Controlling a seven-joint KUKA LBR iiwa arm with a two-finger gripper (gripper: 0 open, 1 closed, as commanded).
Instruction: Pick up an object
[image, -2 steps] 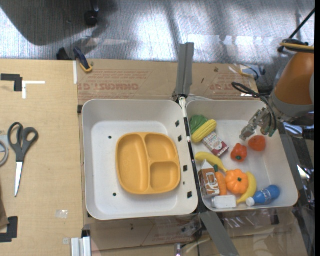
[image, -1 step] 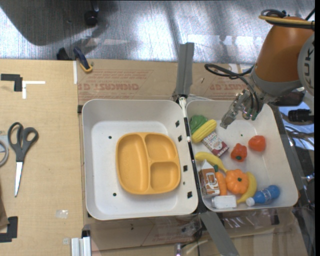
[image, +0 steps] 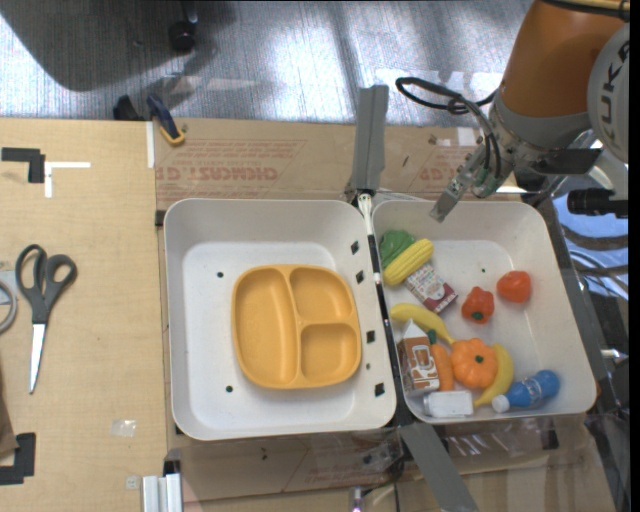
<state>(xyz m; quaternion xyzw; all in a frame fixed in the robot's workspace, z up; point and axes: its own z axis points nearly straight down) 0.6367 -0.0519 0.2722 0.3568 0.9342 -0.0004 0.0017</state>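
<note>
The left white plastic bin (image: 190, 330) bears a yellow divided plate (image: 297, 326). In the right white bin (image: 560, 300) the toy corn cob (image: 408, 261), red pepper (image: 478, 304) and orange pumpkin (image: 473, 362) lie crowded, so a grasp may slip. The gripper (image: 462, 190) hangs above the far rim; I cannot tell how its jaws stand.

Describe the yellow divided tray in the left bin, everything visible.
The yellow tray looks like moulded plastic, orange-yellow, a rounded rectangle with a raised rim. Ridges split it into three wells: one long well on the view's left, two smaller ones stacked on the right. It lies flat and right side up on the floor of the left bin, roughly centred, slightly rotated, apart from the bin walls. Nothing sits in its wells and nothing else touches it.
</note>
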